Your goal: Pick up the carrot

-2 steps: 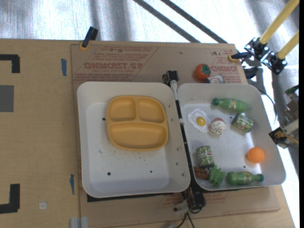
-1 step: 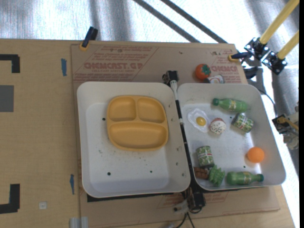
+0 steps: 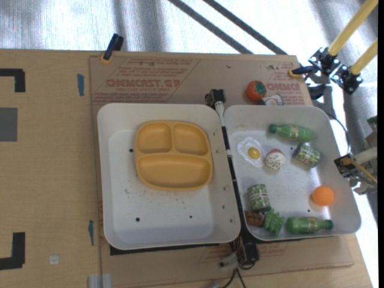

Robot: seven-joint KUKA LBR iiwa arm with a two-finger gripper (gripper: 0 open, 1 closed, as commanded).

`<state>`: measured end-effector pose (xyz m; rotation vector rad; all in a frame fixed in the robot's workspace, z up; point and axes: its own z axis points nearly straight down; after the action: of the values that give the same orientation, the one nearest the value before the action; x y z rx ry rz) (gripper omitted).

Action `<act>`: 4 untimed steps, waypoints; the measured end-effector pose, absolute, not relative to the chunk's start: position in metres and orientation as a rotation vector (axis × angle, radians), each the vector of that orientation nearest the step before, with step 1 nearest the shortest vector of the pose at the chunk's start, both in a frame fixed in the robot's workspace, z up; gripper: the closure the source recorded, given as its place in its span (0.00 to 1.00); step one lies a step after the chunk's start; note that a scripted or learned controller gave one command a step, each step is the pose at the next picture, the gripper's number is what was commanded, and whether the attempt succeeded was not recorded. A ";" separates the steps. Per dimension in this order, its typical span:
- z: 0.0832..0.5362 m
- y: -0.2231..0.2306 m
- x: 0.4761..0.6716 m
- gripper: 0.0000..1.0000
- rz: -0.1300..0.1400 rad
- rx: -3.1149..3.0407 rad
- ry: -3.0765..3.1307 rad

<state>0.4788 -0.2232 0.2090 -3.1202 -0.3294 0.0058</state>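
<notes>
The carrot point(image 3: 264, 220) lies at the front edge of the right bin point(image 3: 336, 161). Its dull orange body points left and its bushy green top points right. A green can point(image 3: 258, 197) stands just behind it and touches or overlaps its orange end. A green bottle point(image 3: 308, 224) lies right of the leafy top.
The right bin also holds an orange ball point(image 3: 323, 195), a second green can point(image 3: 306, 155), a second green bottle point(image 3: 291, 132), a fried egg point(image 3: 251, 152) and a small red-and-white piece point(image 3: 275, 159). A yellow divided plate point(image 3: 174, 155) sits in the left bin point(image 3: 114, 179). A tomato point(image 3: 255, 90) rests behind the bins.
</notes>
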 end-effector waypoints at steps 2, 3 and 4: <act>0.199 -0.224 0.479 1.00 0.003 -2.996 -0.933; 0.227 -0.224 0.480 1.00 0.000 -3.114 -0.413; 0.193 -0.223 0.479 1.00 0.005 -3.121 -0.318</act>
<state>0.4789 -0.2231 0.1932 -3.1214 -0.3178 0.0052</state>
